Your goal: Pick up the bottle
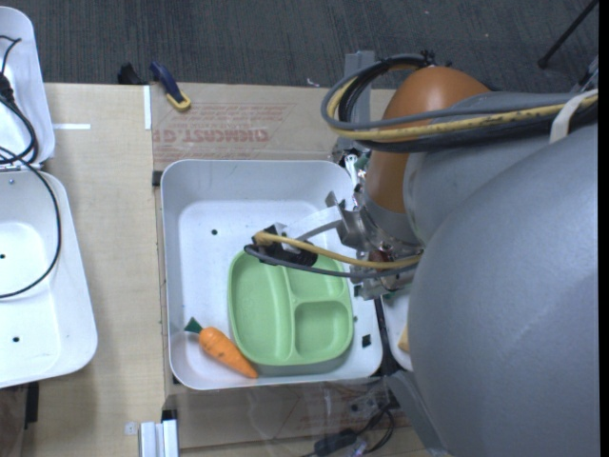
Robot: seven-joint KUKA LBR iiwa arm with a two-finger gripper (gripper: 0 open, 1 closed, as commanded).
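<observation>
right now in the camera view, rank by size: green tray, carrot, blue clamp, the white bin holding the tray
1. white bin
2. green tray
3. carrot
4. blue clamp
The last two look close in size, so their order is unsure.

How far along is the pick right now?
Done: nothing I can confirm. In hand: the gripper reaches into the right bin, at the green tray's far right corner. Left: grasp and lift, apparently; a carrot lies beside the tray.
</observation>
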